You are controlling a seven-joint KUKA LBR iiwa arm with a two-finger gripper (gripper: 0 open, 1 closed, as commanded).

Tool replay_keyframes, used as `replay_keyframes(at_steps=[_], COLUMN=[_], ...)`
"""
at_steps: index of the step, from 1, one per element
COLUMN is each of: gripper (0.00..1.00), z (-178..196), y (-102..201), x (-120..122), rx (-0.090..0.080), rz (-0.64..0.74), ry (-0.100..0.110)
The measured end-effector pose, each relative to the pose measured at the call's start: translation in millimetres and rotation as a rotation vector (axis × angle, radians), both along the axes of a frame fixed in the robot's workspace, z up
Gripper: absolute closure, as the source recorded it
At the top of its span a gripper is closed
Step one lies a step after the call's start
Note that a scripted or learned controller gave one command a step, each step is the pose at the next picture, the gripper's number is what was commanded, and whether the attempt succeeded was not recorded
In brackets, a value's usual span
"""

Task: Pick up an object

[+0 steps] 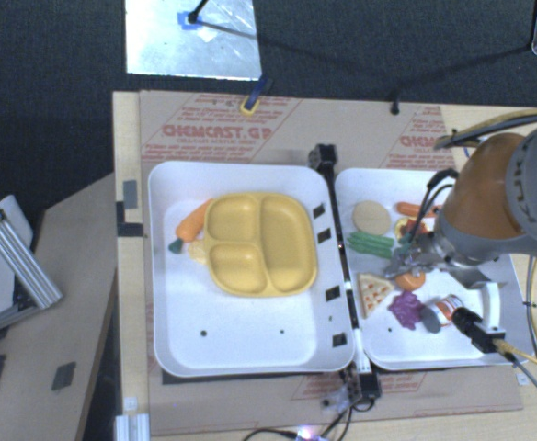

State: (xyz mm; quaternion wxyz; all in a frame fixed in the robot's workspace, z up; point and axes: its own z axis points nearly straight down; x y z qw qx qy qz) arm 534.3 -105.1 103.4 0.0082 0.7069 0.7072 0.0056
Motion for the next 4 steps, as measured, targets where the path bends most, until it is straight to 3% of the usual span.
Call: replay_keyframes(at_steps=[1, 2, 3, 4], gripper=[1.00, 1.00, 1.00, 1.00], z=[57, 103, 122, 114], y=[-2, 4, 4, 46], x=[-8, -10, -8, 28], rx=[0.002, 0.003, 0.003, 0.004], rz=[0.003, 0.004, 0.004, 0.009], ry=[0.014, 0.013, 0.015, 0.016])
